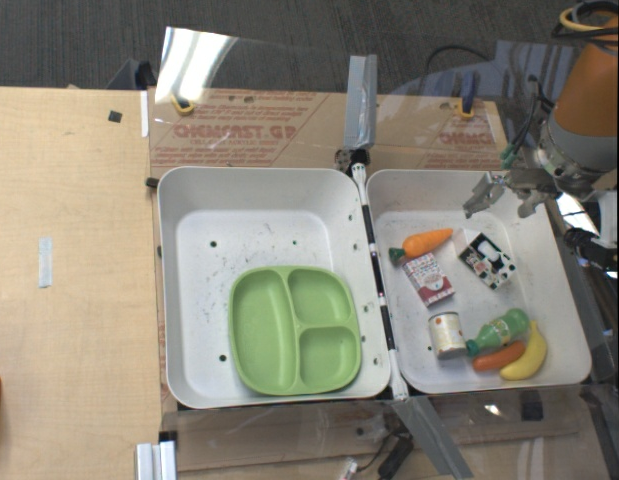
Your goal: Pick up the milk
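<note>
green plate (294,329) in left bin (189,218); milk (427,277) in right bin (564,298).

Wooden bench (69,218); left white bin (179,268), right white bin (564,298), side by side, touching

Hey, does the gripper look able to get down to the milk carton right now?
Probably yes. The milk carton lies flat with open space above it; the carrot sits close beside it, and the gripper hovers nearby.

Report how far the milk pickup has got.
Nothing looks done: the milk carton lies flat in the right bin, beside the carrot. The gripper hangs open over the bin's far edge, holding nothing. Left: descending, gripping and lifting the carton.
</note>
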### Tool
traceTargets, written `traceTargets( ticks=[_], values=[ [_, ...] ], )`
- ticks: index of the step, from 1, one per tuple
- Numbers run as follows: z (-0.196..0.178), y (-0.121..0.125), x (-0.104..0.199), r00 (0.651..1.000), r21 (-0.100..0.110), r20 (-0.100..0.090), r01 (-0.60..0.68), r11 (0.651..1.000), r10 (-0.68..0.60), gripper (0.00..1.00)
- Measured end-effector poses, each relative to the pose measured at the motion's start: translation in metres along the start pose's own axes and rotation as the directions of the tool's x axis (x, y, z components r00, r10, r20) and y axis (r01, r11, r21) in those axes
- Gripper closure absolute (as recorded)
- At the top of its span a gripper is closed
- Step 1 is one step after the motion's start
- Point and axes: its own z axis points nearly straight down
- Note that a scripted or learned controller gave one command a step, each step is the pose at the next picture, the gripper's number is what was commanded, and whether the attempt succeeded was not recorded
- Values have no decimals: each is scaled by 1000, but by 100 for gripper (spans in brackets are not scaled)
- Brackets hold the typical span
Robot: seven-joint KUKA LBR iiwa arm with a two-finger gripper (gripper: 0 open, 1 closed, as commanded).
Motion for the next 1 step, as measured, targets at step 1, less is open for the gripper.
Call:
traceTargets(
  ticks=[1],
  values=[
    [86, -46, -14, 1000, -34, 10, -1, 999, 1, 0]
  ],
)
